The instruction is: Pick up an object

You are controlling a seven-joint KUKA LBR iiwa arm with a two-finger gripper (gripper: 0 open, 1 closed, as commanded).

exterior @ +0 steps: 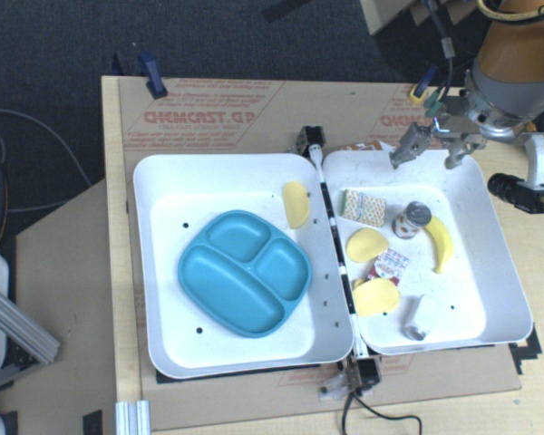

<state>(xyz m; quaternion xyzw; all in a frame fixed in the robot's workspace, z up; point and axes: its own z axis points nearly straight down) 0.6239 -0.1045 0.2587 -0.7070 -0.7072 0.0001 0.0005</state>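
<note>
My gripper (429, 157) hangs over the far edge of the right bin (490, 306), open, with nothing between its fingers. Below it in that bin lie a patterned packet (364, 207), a small can with a grey lid (412, 219), a yellow banana (440, 243), two yellow rounded pieces (366, 244) (375, 296), a red-and-white wrapper (391, 264) and a pale grey object (420, 316). The nearest things, the packet and the can, sit a short way in front of the fingertips.
The left bin (154, 243) holds a blue divided plate (245, 272) and a pale yellow piece (296, 204) by its right wall. A black clip (311, 140) sits at the far end of the ridge between the bins. Cardboard surrounds both bins.
</note>
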